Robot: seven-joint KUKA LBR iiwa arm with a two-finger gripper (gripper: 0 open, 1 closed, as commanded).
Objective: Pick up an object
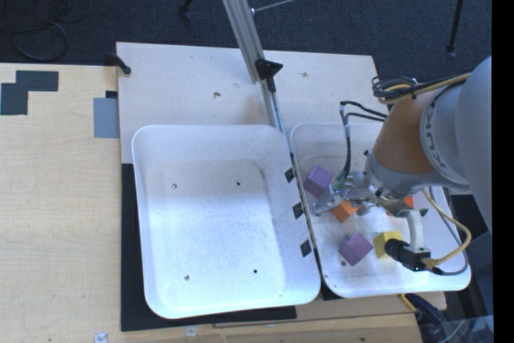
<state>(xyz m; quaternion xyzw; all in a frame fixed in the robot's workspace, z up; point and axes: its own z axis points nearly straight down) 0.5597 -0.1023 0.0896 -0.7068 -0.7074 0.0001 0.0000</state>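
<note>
Reaching down into the right bin (450, 279), the gripper (344, 203) hangs with an orange block (344, 212) just below its tips; whether the claw grips it cannot be told. A purple block (319, 179) lies up-left of it, another purple block (354, 248) below, a yellow piece (385, 241) lower right. Leftward sits the left bin (152, 173).

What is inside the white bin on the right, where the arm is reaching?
The right bin holds two purple blocks, an orange block by the gripper, and a yellow piece. The arm covers the bin's far right.
</note>
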